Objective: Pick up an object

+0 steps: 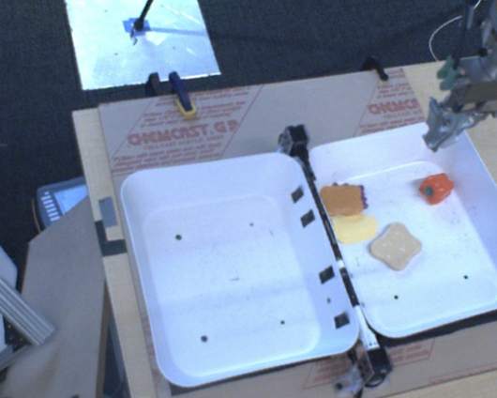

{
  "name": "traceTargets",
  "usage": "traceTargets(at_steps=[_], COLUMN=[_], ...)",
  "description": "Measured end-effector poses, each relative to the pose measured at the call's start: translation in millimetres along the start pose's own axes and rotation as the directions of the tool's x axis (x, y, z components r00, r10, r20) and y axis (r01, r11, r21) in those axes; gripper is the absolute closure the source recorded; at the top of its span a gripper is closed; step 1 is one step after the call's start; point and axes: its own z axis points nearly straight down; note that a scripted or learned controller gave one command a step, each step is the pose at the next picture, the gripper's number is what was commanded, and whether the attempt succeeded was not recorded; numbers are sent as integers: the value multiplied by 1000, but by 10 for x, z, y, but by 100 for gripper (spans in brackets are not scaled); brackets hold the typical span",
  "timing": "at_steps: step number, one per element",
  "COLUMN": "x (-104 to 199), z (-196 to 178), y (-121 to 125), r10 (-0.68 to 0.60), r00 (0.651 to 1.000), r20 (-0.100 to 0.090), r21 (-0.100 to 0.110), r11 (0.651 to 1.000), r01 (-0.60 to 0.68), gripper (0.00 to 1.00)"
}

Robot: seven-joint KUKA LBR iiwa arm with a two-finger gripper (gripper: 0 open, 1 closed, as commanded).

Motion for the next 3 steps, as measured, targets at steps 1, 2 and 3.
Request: traceTargets(at_steps=[1,2,3], x=[696,1600,2192], z=[-164,-166,-1206], y=[-100,-350,-284], r10=[0,-2,1], r00=[1000,1000,1000], r20=[-1,-2,-5], r21=[12,15,5], r11=[1000,1000,1000], r01=[0,2,-1], gripper=[100,100,100])
